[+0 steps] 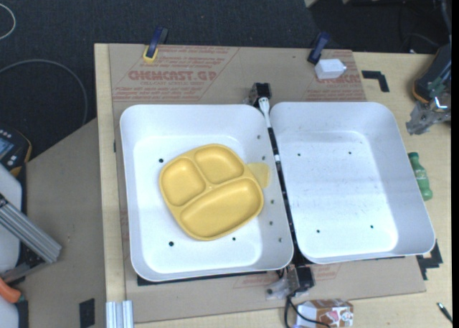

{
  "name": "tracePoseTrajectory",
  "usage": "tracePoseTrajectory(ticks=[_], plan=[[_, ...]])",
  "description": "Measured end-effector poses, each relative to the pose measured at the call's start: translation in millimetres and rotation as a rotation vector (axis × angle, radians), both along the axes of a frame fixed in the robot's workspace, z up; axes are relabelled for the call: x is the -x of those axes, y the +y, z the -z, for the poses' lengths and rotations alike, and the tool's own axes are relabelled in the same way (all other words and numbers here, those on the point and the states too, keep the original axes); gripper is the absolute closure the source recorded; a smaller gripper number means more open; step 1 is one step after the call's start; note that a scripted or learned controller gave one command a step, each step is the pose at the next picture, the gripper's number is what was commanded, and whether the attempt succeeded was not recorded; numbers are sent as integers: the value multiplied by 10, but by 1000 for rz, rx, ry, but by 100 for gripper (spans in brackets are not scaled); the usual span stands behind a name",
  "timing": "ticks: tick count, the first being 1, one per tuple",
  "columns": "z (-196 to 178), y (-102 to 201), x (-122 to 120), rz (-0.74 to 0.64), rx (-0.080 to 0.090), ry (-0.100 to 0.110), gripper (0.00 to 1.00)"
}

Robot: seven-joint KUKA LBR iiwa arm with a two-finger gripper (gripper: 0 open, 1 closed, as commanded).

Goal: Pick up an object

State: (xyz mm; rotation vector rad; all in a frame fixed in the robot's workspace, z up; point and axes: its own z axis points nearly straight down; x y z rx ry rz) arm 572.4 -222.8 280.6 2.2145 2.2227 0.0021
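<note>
Yellow, smooth three-compartment plastic plate (211,191) lies in the left white bin (136,176). Metal gripper (428,113) sits at the right edge; its state is unclear.

A divided plate (210,191) lies in the left bin (143,140), toward its near middle, with the right bin (373,122) touching it side by side, the gripper (424,117) at the far right past that bin's far corner, above the bench (237,75).
</note>
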Motion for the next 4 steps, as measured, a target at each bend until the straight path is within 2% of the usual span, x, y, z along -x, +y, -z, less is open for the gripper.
tracePoseTrajectory(ticks=[1, 2, 4], plan=[[1382, -10, 994, 9, -8, 21, 100], [1980, -6, 932, 5, -3, 4, 100], [1960, -9, 931, 4, -1, 2, 100]])
